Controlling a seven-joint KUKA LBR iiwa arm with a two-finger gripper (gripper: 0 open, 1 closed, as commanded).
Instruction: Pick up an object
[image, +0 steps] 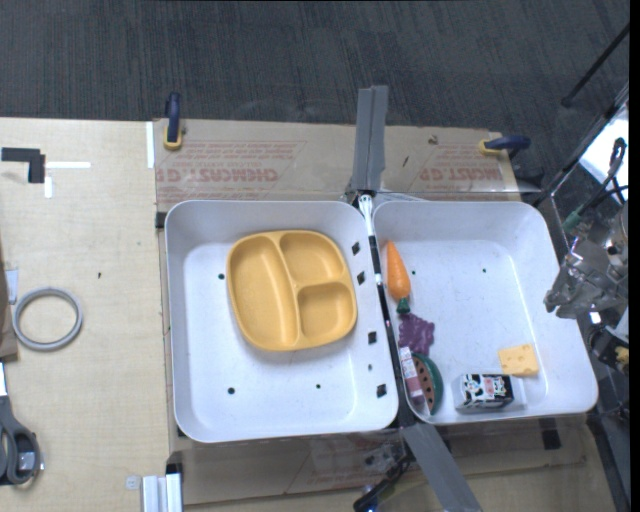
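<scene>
Two white bins (200, 400) are sitting on a wooden bench. At 3 o'clock, the gripper (572, 292) is hovering, its state indiscernible. Risk: the cheese wedge (518, 359) and milk carton (485, 391), hugging the wall, may be slipping free.

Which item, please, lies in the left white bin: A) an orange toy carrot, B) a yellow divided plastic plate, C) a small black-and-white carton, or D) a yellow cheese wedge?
B: the yellow divided plastic plate sits alone in the left white bin, while the carrot, cheese and carton lie in the right one.

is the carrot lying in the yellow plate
No, the carrot lies in the right bin by the divider, while the yellow plate sits in the left bin.
</scene>
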